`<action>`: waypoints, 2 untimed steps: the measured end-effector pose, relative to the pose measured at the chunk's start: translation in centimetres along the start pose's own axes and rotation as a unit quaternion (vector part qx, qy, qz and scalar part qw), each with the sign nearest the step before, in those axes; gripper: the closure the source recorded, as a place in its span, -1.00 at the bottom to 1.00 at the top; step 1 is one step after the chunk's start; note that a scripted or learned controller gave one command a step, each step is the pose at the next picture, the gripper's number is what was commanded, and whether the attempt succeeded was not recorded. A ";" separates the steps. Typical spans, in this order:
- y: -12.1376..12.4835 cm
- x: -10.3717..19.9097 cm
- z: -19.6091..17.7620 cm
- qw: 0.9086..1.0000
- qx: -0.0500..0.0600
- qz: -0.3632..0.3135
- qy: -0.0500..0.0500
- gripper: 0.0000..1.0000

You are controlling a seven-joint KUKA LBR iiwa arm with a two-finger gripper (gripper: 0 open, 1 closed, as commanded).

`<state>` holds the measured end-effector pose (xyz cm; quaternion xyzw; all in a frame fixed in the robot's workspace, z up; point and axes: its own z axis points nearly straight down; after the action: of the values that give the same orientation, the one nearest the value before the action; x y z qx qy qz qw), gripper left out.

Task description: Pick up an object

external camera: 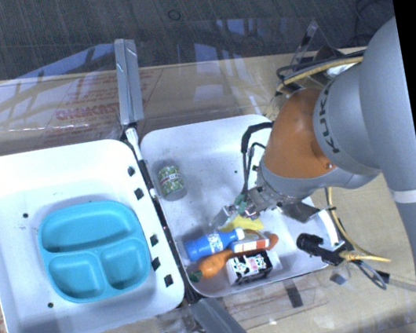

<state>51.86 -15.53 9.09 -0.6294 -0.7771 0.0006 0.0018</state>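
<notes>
Two white bins are sitting side by side, and we are seeing a blue tray point(93, 249) lying in the left bin point(5, 237). Our arm point(345, 129) is reaching in from the right, hanging its gripper point(239, 208) low in the right bin point(196, 144); we cannot tell how it is set. Just beneath it, toward the lower centre, a yellow item point(248, 224), a blue bottle point(213, 243), a carrot point(213, 263) and a small carton point(250, 267) are crowding together. A small can point(171, 181) is standing apart, upward-left.
</notes>
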 end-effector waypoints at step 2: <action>0.1 -0.1 -0.9 1.000 0.000 -0.002 0.000 -1.00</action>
<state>51.98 -15.59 10.03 -0.6275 -0.7786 0.0008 0.0013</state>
